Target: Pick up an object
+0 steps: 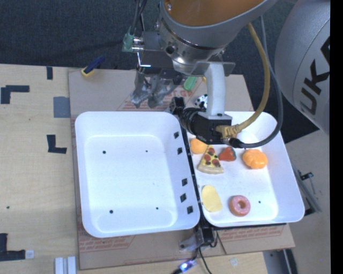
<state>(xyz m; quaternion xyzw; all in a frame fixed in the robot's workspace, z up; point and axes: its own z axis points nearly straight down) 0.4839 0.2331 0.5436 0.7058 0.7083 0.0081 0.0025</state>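
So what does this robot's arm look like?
The arm is bulky, rounded and grey, with dark lettering on its side and an orange band near the wrist. A yellow cable curves down beside it, and the gripper is dull bare metal.

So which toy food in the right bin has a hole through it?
The pink donut, nearest the camera, right of the yellow piece; no other is ring-shaped.

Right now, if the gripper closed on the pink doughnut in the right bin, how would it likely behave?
The doughnut lies flat on the floor of the right bin, so it probably would not roll, though its low shape offers little to grip. It looks like a small moulded toy, so it is likely light and stiff rather than floppy.
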